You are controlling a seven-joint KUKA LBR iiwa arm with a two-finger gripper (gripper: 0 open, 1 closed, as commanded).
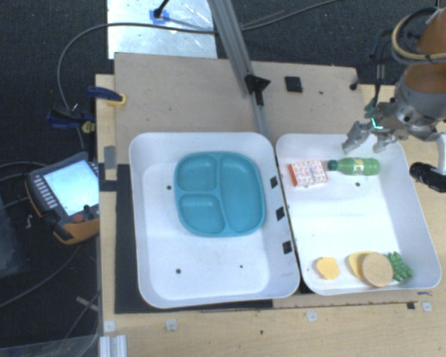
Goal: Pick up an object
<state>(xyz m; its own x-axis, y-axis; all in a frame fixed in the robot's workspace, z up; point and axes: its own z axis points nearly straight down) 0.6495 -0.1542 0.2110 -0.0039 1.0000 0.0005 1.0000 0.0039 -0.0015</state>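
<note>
Nearest the camera, in right bin [424,233], front corner: round tan slice [375,268], yellow piece [327,268], green sprig [401,267]. Toward rear wall: green bottle [354,167] lying flat, patterned packet [307,173] just beside. Gripper [371,137] above bottle, fingers spread, holding nothing. Left bin [152,274]: teal divided plate [219,193]

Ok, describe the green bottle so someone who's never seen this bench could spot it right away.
Look in the right-hand white bin, along its far edge. The green bottle lies on its side there, just below the pincer and right of a small orange-patterned box. It is the only long green thing; the round yellow food pieces sit at the near edge.
</note>
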